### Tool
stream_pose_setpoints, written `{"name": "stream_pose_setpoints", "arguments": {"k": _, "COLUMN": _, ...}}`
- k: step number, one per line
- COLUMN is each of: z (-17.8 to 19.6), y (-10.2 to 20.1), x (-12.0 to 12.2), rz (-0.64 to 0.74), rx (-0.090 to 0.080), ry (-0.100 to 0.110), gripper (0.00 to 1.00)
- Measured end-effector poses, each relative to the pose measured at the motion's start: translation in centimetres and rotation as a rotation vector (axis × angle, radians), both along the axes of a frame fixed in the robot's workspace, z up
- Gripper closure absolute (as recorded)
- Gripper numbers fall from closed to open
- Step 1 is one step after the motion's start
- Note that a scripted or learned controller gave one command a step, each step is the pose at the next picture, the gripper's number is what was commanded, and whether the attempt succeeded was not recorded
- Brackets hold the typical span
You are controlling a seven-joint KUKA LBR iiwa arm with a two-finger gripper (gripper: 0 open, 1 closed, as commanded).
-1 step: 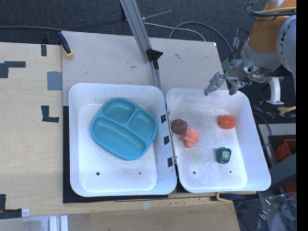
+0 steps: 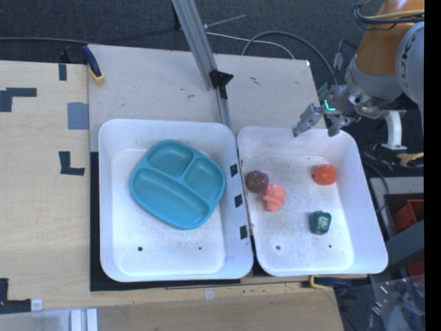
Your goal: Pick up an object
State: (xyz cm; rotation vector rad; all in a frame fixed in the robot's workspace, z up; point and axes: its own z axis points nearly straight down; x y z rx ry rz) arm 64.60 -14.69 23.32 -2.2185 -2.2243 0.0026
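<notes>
The right bin (image 2: 358, 185) holds several small objects: a dark purple ball (image 2: 257, 180), a pink toy (image 2: 273, 197) just beside it, an orange-red ball (image 2: 324, 174) and a dark green piece (image 2: 320, 222). My gripper (image 2: 318, 124) hangs over the bin's far right corner, above and apart from all of them. Its two fingers are spread, with nothing between them. The orange-red ball is the nearest object, lying below the gripper in the picture.
The left bin (image 2: 110, 185) holds a teal divided plate (image 2: 178, 183). A grey metal pole (image 2: 196, 33) slants down to the bins' shared back edge. Cables lie behind the right bin. Wooden bench surface extends to the left.
</notes>
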Motion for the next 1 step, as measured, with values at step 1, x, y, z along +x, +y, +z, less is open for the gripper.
{"name": "stream_pose_setpoints", "arguments": {"k": 1, "z": -4.46, "y": 0.53, "x": -0.23, "rz": 0.000, "rx": 0.000, "ry": 0.004, "gripper": 0.00}}
